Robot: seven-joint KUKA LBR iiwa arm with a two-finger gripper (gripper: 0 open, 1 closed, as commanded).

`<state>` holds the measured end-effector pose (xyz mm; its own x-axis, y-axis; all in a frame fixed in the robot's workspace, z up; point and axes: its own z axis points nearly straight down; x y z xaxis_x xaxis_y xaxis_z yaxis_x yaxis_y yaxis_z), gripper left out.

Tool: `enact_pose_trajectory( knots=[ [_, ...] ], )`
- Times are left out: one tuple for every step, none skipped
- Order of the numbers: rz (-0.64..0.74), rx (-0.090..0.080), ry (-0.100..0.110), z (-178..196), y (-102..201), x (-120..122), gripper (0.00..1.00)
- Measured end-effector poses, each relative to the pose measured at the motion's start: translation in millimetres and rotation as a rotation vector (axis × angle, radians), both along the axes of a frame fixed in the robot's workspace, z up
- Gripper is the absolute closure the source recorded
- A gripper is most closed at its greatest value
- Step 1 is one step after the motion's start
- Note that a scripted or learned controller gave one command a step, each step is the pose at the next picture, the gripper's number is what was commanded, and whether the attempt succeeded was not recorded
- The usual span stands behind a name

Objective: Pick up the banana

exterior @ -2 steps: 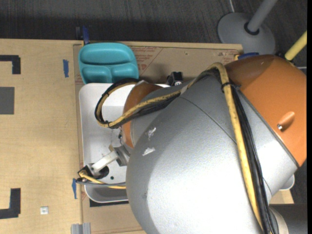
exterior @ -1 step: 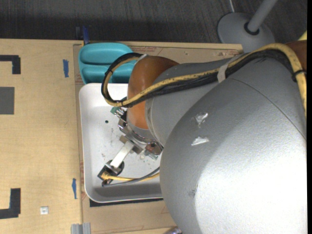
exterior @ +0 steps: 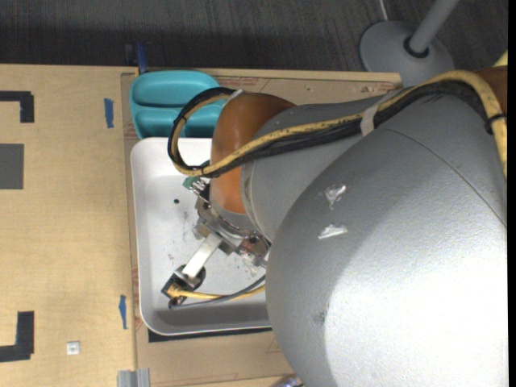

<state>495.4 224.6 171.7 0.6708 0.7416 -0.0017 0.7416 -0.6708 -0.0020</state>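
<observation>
My grey arm, with its orange band point(exterior: 242, 147), reaches in from the right and covers most of the view. The gripper point(exterior: 219, 234) hangs low over the middle of the left white bin point(exterior: 153, 216), just below the orange band. The wrist and arm hide the bin's right part and everything further right.
A teal, rounded object point(exterior: 169, 99) lies against the bin's far edge. The tan bench point(exterior: 64, 216) stretches to the left, with black marks and bits of blue tape point(exterior: 109, 111) on it. A grey stand base point(exterior: 395, 47) sits at the top right.
</observation>
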Motion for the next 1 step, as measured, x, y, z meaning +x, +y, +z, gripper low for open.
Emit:
enact_pose_trajectory(
  knots=[
    [0.164, 0.002, -0.003, -85.8, 0.1, -15.7, 0.00]
  ],
)
